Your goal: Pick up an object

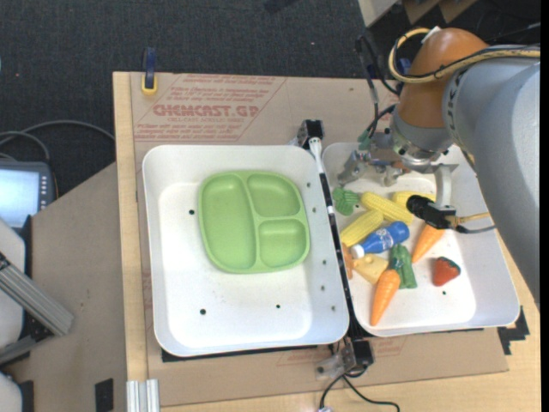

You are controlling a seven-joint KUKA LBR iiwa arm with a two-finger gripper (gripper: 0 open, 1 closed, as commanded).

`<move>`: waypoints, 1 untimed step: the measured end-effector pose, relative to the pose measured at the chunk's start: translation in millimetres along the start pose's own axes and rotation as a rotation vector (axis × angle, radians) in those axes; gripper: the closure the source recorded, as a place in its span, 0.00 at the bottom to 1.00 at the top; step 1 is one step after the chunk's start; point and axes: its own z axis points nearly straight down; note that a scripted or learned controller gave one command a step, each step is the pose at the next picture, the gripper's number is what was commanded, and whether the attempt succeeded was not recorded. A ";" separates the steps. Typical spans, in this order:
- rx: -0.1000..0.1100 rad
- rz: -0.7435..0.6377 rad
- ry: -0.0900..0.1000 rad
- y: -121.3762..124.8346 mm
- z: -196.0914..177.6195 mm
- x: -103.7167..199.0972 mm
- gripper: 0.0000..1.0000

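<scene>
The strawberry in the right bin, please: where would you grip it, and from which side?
Grip the strawberry across its red body, coming straight down from above. It lies a little apart from the carrot beside it, near the bin's right side, so there seems room for fingers either side.

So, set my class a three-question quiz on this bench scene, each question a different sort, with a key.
1. True or false: the green divided plastic plate lies in the right white bin.
2. Which lies nearest the divider between the bins? A) red toy strawberry B) blue-and-white toy bottle C) small green toy vegetable
3. Fill in: the plate has ___ compartments.

Key: 1 false, it lies in the left white bin; 2 C; 3 three.
</scene>
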 end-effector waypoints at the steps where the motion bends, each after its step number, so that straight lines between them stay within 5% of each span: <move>1: 0.001 0.009 -0.002 -43.8 -0.8 -17.3 0.00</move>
